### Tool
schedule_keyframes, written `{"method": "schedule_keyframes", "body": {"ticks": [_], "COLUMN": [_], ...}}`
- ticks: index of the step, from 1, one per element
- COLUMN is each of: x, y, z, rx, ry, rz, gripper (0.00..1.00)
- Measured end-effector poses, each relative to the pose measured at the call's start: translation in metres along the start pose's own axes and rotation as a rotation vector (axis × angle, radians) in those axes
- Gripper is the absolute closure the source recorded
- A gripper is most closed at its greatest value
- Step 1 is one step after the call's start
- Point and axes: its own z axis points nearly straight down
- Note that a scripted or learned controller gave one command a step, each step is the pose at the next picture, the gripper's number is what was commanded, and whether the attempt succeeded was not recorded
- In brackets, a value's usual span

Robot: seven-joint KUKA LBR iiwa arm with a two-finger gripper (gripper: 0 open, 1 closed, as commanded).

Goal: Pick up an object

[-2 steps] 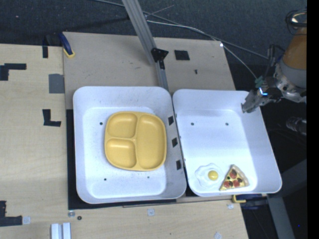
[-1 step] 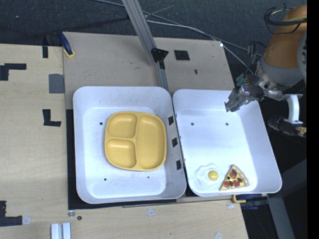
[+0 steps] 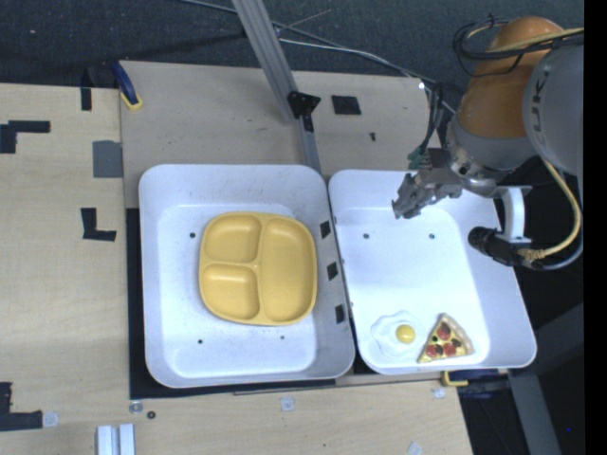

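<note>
While poised over right bin's (image 3: 493, 282) far end, gripper (image 3: 413, 200) hung w/ nothing visibly held, finger state unclear; fried egg (image 3: 395, 331) & pizza slice (image 3: 446, 338) sat at near edge. Risked missing flat toys.

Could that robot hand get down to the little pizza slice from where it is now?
Probably yes. The hand hangs over the far end of the right bin, and the pizza slice lies at the near end beside a fried egg, with bare floor between.
</note>
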Motion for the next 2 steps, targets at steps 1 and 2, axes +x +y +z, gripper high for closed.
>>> {"method": "schedule_keyframes", "body": {"ticks": [1,2], "x": [0.057,0.113], "y": [-0.008,-0.019], "z": [-0.007,-0.010], "rx": [0.000,0.001], "ry": [0.000,0.000], "rz": [-0.001,-0.001], "gripper": [1.00,1.00]}}
